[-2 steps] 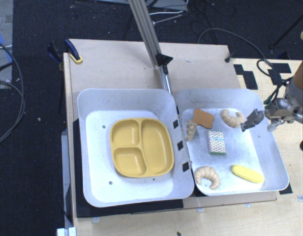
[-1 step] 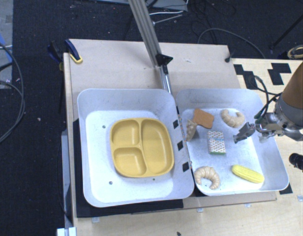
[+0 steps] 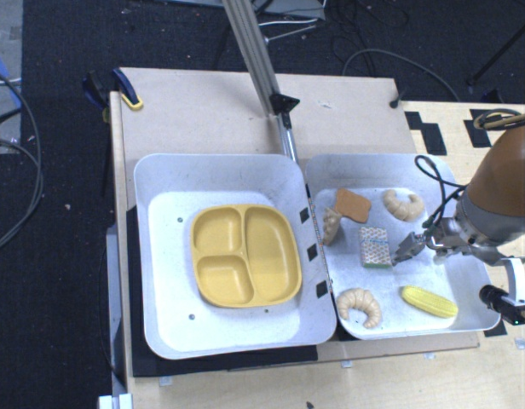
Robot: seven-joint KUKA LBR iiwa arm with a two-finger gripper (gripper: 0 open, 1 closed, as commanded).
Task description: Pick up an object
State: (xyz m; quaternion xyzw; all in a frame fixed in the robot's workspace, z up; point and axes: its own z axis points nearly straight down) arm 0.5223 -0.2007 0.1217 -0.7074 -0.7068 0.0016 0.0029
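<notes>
We see the gripper (image 3: 405, 250) low over the right bin (image 3: 467, 313), fingertips just beside the speckled sponge (image 3: 375, 247) at its centre; we cannot tell how far the fingers are parted, and nothing visibly sits between them. A yellow corn cob (image 3: 429, 302) lies near the bin's front edge. The left bin (image 3: 160, 313) holds a yellow 3-compartment tray (image 3: 245, 255).
</notes>
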